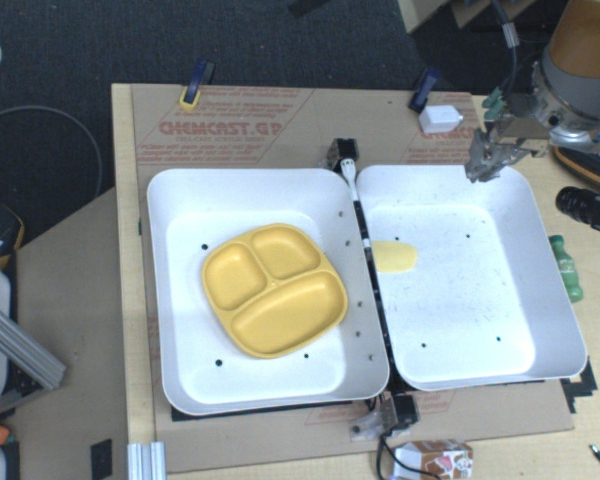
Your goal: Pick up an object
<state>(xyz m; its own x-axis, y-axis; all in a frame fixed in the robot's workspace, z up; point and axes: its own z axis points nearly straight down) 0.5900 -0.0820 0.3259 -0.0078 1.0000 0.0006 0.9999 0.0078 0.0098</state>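
A yellow divided plate (273, 289) with three compartments lies in the left white bin (175, 208). A small pale yellow flat piece (394, 257) rests in the right white bin (510, 268), close to its left wall. My gripper (485, 164) hangs over the far rim of the right bin, near its back right corner, well apart from both yellow things. Nothing shows between its fingertips.
A black divider strip (360, 228) runs between the two bins. Clamps (193, 85) sit on the cardboard base behind the bins, beside a white block (440, 119). A green item (565, 265) lies just outside the right bin's right wall.
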